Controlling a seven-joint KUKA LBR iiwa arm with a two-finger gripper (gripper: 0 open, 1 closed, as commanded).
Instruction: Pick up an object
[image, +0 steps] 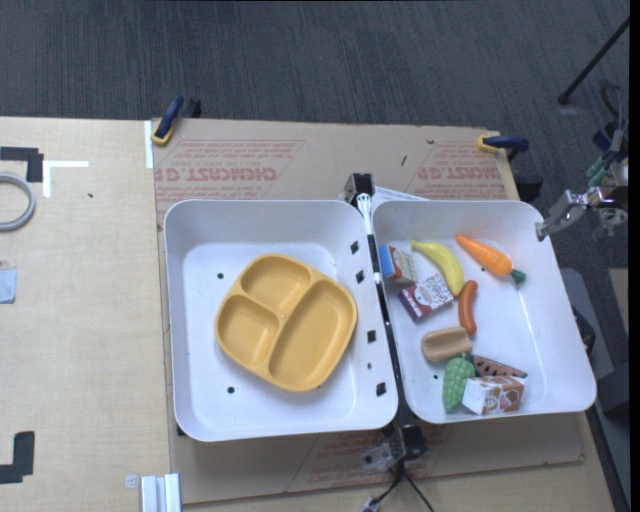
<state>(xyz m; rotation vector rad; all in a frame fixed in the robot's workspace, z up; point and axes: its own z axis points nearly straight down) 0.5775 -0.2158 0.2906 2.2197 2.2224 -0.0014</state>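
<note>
The right bin (560, 300) holds several toy foods. A yellow banana (442, 264) and an orange carrot (486, 255) lie near its far side. A red-and-white packet (427, 297) and a small blue-and-red packet (394, 264) sit by the inner wall. A red sausage (467, 306) lies above a tan bun (446, 344). At the near side are a green knobbly piece (458, 382), a brown bar (498, 368) and a small printed carton (493, 395), packed close together. The left bin (190, 300) holds a yellow divided plate (285, 322).
Both bins rest on a cardboard sheet (300, 165) held by blue-and-yellow clamps (168, 118) at the far corners. A tape ring (14, 200) lies on the wooden bench at the far left. A metal fixture with cables (590, 195) stands beyond the right bin's far right corner.
</note>
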